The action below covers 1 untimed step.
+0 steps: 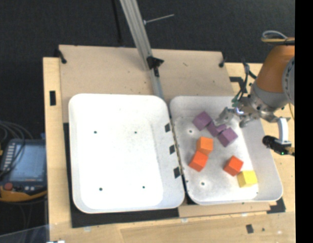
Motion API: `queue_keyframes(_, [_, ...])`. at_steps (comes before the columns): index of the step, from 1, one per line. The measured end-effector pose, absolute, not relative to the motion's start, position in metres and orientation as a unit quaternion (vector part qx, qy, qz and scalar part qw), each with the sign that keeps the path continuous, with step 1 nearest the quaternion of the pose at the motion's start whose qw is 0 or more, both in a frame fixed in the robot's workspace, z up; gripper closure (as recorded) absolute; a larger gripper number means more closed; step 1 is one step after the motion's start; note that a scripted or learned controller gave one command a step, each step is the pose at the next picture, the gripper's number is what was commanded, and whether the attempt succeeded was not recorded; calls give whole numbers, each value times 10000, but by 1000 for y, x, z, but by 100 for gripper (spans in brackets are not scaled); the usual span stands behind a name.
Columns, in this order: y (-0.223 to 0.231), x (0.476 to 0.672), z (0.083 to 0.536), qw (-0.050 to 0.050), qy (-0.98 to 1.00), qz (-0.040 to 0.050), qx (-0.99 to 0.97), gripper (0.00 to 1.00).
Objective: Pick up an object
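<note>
The right bin point(257, 135) holds several small blocks. Three purple ones lie in its upper half: one point(202, 120) to the left, one point(215, 129) in the middle and one point(227, 135) to the right, the last two touching. Below them lie an orange block point(206, 145), a red-orange block point(198, 161), another red-orange block point(233, 165) and a yellow block point(247, 178). My gripper point(233, 114) hangs over the bin's upper part, just above and right of the purple blocks. I see no block held in it.
The left bin point(116, 151) lies beside the right one, with a row of black clips between them. A metal post point(138, 32) slants up from the bench behind the bins. A pendant with cables point(19, 166) sits off the bench at far left.
</note>
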State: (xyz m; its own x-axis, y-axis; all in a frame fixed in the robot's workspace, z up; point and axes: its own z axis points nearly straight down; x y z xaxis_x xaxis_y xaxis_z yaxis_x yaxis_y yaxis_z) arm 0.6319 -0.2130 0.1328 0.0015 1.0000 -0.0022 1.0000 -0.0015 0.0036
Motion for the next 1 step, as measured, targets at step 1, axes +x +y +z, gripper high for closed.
queue_keyframes(1, [-215, 638, 125, 105, 7074, 60, 7067, 0])
